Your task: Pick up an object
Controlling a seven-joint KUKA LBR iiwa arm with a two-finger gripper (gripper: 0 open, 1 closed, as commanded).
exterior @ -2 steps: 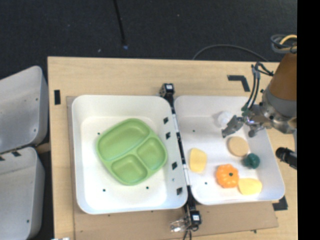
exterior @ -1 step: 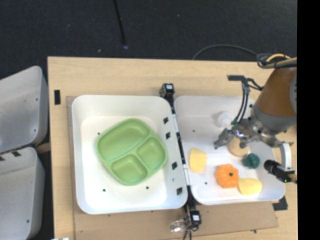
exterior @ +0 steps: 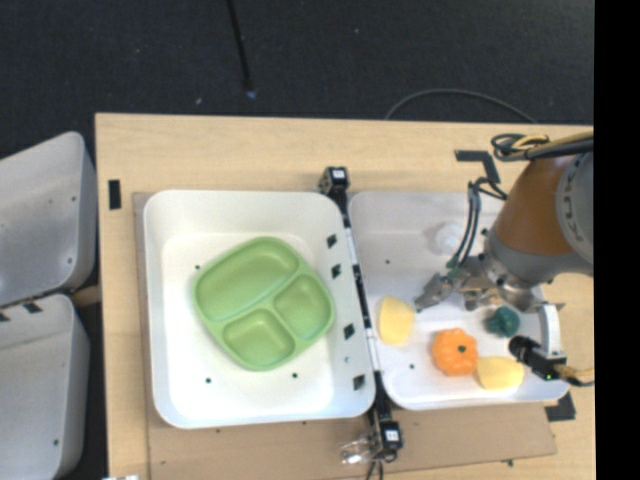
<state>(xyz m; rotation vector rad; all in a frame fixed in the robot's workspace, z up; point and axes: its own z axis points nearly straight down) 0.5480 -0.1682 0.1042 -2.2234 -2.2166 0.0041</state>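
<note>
The right bin [exterior: 400,223] holds a yellow piece [exterior: 396,321] near its left wall, an orange pumpkin-like toy [exterior: 454,352] toward the front, a pale yellow lemon-like piece [exterior: 498,373] at the front right, and a small teal object [exterior: 503,320] beside the arm. My gripper [exterior: 447,290] hangs low over the middle of this bin, above and between the yellow piece and the pumpkin toy. Its fingers look spread apart with nothing between them.
A green divided plate [exterior: 262,302] lies in the left bin [exterior: 170,368]. The arm's orange band [exterior: 535,213] and grey wrist cover the right bin's right side. A divider with black clips [exterior: 350,298] separates the bins. Cables run over the bench at the back right.
</note>
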